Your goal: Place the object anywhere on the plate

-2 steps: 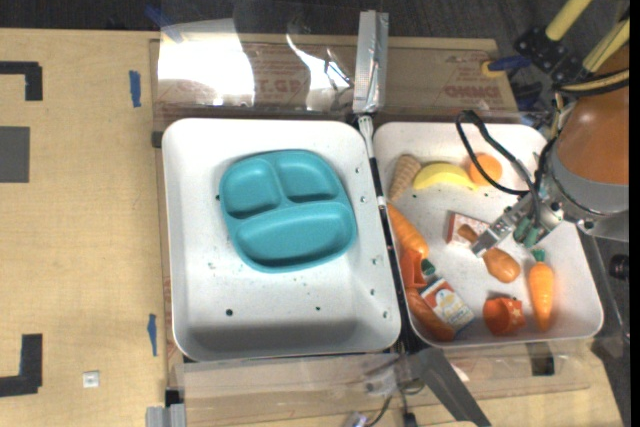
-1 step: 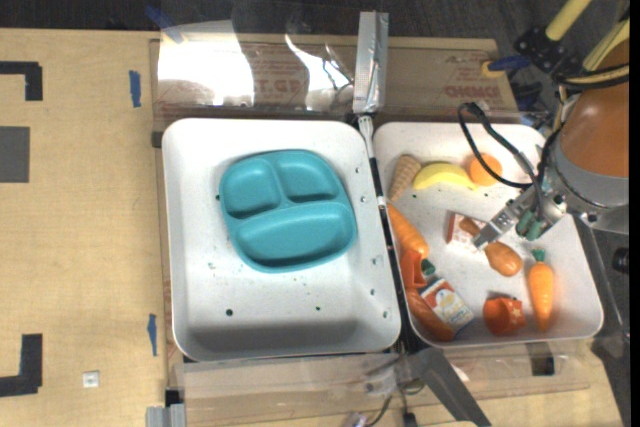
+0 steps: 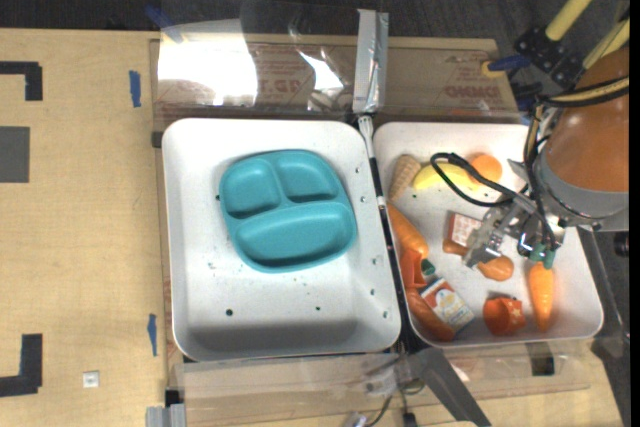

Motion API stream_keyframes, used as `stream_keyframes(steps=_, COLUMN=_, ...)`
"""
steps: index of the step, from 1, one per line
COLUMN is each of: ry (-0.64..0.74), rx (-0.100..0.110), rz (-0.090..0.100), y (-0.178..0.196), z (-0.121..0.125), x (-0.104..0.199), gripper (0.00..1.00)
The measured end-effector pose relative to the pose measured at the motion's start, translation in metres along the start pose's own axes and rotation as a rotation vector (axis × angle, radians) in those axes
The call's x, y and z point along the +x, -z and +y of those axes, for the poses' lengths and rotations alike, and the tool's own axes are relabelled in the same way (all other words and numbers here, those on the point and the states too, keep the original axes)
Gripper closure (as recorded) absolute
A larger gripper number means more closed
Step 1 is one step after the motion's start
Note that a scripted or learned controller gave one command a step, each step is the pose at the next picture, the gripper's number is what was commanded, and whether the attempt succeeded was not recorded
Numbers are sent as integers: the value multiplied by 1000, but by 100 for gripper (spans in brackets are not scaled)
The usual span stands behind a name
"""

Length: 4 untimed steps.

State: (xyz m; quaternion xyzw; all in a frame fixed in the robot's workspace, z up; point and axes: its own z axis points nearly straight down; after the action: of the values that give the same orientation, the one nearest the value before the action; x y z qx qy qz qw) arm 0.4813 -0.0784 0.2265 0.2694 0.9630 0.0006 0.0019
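A teal plate [image 3: 287, 210] with three compartments lies in the left white bin [image 3: 190, 295], with nothing on it. My gripper [image 3: 497, 240] is low inside the right white bin [image 3: 592, 317], among toy foods. It hangs just above a small orange oval piece [image 3: 494, 266] and beside a small red-and-white packet [image 3: 461, 231]. The wrist and cables cover its tips, and I see nothing clearly held.
Around the gripper lie a carrot [image 3: 541, 290], a red tomato [image 3: 504, 313], a long orange piece [image 3: 408, 233], a small carton [image 3: 448, 305], a banana [image 3: 438, 177], an orange fruit [image 3: 485, 165] and a cone [image 3: 403, 173]. A black cable [image 3: 468, 171] loops over them.
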Motion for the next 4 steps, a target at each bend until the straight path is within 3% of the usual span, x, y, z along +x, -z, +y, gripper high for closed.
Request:
stream_keyframes(steps=1, ry=245, rx=0, rz=1, y=-42, z=-6, x=-2, gripper=100)
stream_keyframes(steps=2, ry=77, rx=0, rz=-1, y=-42, z=6, x=-7, gripper=100)
stream_keyframes(steps=3, ry=62, rx=-2, rz=0, y=-42, z=74, x=-12, gripper=100)
stream_keyframes(steps=4, ry=-85, rx=-1, rz=-2, y=-42, z=102, x=-30, gripper=100)
